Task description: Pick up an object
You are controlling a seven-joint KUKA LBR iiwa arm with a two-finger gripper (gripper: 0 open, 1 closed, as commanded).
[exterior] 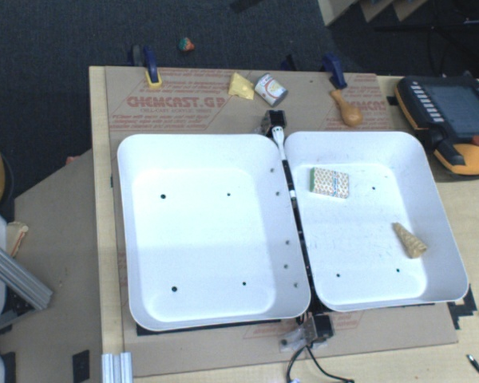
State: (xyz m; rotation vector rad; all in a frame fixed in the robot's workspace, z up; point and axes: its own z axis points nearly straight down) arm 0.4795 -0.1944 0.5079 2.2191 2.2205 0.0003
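Camera view: two shallow white bins are seen side by side on the table (184, 110), joined along a dark seam. The left bin (144, 158) carries nothing but four small dark dots. In the right bin (431, 214) two candidate objects are found. A small patterned packet (330, 183) lies flat toward eleven o'clock of that bin's floor, its long axis running roughly from nine to three o'clock. A tan cone-shaped piece (409, 239) lies toward four o'clock of the same floor, near the right wall, its long axis slanted from ten to four o'clock. The two are well apart, so either could be approached without the other being disturbed (a judgement, not an observation).

Outside the bins, along the twelve o'clock edge of the table, a yellow wedge (241, 87), a small wrapped block (271, 89) and a wooden-handled tool (346, 108) are set, with blue clamps (151, 65) at the board's far edge. A handheld control pendant (449, 118) rests at two o'clock.

The state of the end effector cannot be told from this picture, and nothing is being grasped in the bins. Since the arm is said to reach in from three o'clock, the cone is judged the nearer target; its slanted axis would call for fingers closing across it, from one to seven o'clock.
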